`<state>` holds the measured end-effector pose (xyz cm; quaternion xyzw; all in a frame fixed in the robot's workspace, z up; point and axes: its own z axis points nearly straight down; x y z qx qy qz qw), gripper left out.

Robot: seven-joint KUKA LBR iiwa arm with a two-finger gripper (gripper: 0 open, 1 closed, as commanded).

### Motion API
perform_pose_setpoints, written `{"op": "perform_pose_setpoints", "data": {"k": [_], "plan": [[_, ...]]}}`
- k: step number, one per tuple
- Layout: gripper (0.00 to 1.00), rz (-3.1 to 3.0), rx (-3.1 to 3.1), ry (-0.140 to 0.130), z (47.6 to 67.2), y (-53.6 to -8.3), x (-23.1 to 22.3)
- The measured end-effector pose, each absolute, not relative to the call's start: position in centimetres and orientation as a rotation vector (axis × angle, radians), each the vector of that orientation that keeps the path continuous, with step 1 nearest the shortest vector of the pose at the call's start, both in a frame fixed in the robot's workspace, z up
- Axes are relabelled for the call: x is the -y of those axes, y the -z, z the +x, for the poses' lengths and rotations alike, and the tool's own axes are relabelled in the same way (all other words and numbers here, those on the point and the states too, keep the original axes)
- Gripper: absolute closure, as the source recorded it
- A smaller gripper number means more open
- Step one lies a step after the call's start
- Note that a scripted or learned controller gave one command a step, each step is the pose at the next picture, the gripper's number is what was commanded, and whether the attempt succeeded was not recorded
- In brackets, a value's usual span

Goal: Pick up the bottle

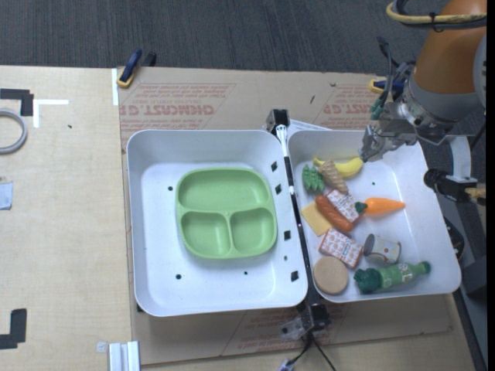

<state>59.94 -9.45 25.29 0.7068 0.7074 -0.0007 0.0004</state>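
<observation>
A green bottle (403,273) lies on its side near the front right corner of the right bin (433,207), its neck pointing right. Beside its left end sits a dark green leafy toy (367,280). My gripper (373,147) hangs over the far part of the right bin, just right of a yellow banana (346,166), well away from the bottle. Nothing shows between its fingers.
The right bin also holds an orange carrot (384,205), a small can (382,248), a cheese wedge (314,219), a round cookie (332,275), a red-and-white carton (339,246) and other toy food. A green divided plate (227,212) sits in the left bin (147,230).
</observation>
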Motion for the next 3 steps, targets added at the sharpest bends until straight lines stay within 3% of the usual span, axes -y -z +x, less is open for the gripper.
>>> {"op": "perform_pose_setpoints", "data": {"k": [1, 2, 3], "plan": [[1.00, 2.157, -2.285, 0.002, 54.3, -19.2, 4.0], [1.00, 2.366, -2.067, 0.003, 48.7, -32.9, 4.3], [1.00, 2.373, -2.059, 0.004, 47.7, -26.6, -3.5]]}}
